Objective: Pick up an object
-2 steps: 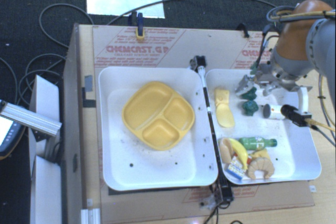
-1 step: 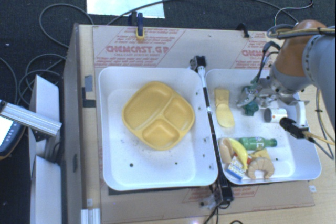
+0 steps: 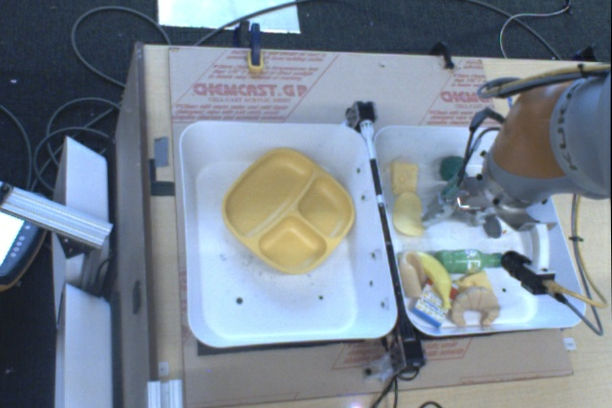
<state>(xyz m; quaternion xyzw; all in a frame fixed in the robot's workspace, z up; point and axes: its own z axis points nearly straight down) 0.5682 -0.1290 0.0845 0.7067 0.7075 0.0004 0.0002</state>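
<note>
Two white bins [image 3: 206, 301], one yellow tray [image 3: 289, 208], one banana [image 3: 435, 274], one green bottle [image 3: 466, 258], one croissant [image 3: 475, 304]

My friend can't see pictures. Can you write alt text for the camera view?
A grey robot arm reaches over the right bin of toy food, including a banana. A yellow divided plate sits in the left bin.

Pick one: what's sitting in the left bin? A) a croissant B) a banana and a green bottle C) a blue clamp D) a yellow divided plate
D: the yellow divided plate with three compartments lies in the left bin; the banana, green bottle and croissant are in the right bin.
</note>
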